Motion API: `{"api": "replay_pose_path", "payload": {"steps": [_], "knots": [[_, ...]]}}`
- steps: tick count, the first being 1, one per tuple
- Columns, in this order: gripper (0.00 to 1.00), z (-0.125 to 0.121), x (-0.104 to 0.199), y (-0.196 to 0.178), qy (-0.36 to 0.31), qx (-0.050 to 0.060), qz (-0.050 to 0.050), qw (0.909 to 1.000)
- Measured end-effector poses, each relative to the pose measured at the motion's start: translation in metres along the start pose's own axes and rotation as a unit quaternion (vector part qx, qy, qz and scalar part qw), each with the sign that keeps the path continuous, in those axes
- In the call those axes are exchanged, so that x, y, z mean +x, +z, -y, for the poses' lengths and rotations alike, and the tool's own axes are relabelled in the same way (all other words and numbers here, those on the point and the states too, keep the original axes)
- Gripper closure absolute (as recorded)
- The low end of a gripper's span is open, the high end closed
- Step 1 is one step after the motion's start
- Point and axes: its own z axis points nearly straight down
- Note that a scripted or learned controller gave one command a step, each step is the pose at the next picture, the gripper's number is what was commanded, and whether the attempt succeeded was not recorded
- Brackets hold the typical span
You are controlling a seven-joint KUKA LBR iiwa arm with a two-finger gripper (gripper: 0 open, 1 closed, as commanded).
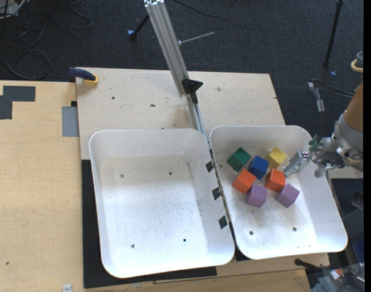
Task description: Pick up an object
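Several small blocks lie clustered in the right bin [307,236]: a green one [239,159], a blue one [259,166], a yellow one [277,157], two orange ones [244,180] [275,179] and two purple ones [256,195] [287,194]. My gripper [295,163] reaches in over the bin's right rim. Its tip sits just right of the yellow block and just above the right orange block. Nothing is visibly held in it.
The left bin [112,224] sits beside the right one, their rims meeting along a line with black clips [216,193]. A slanted aluminium bar [170,47] rises behind the bins. A blue-and-yellow clamp [83,75] rests at the bench's back left.
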Motion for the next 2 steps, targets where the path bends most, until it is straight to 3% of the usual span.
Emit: {"api": "replay_pose_path", "payload": {"steps": [1,2], "knots": [[0.0,0.0,0.0,0.0,0.001,0.0,0.0,1.0],[0.0,0.005,0.002,0.045,0.0,0.002,-0.001,1.0]]}}
